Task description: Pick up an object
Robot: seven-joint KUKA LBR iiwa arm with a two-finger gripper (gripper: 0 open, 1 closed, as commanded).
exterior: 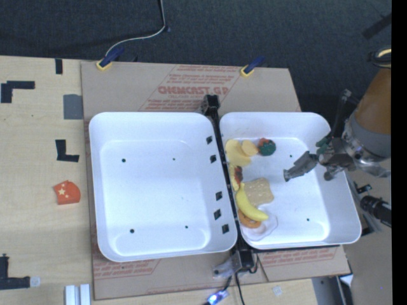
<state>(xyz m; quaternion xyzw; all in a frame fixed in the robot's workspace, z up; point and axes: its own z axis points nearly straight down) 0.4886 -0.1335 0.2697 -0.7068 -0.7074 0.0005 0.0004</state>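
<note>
- Bins are seen side by side on a cardboard sheet (191, 88): the left bin (102, 189) and the right bin (318, 122), divided by a black strip with small clips.
- Objects are gathered in the right bin's left part, close to the divider: a banana (247, 205), a tan block (259, 191) touching it, pale yellow pieces (236, 151) above, and a small green-and-red item (266, 147) just beside those.
- Something orange is partly seen under the lower end of the banana; what it is cannot be told.
- The gripper (296, 170) is held over the right bin's middle, to the right of the pile and apart from every object.
- One dark finger is seen slanting down to the left; whether the fingers are apart or together cannot be told, and nothing is seen between them.
- The arm's grey wrist and orange band (375, 100) are seen at the right, past the bin's rim.
- A red block (67, 192) is seen on the wooden bench, well left of the bins.
</note>
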